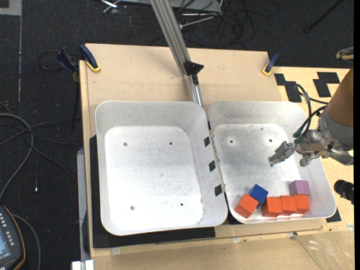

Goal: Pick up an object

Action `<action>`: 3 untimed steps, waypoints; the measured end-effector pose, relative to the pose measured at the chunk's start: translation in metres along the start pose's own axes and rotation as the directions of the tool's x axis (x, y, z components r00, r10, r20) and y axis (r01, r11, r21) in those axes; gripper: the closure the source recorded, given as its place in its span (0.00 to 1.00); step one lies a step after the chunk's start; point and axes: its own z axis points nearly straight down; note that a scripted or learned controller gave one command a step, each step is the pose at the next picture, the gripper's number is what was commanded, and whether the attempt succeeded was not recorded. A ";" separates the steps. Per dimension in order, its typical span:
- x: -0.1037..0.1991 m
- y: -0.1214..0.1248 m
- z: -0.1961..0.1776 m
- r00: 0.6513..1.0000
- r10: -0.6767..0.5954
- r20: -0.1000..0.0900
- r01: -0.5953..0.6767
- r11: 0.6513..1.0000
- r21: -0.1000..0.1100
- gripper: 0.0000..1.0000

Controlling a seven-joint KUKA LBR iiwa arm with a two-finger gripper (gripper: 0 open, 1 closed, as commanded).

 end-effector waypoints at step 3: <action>0.067 -0.007 -0.030 1.000 -0.002 0.001 0.002 1.000 -0.001 0.00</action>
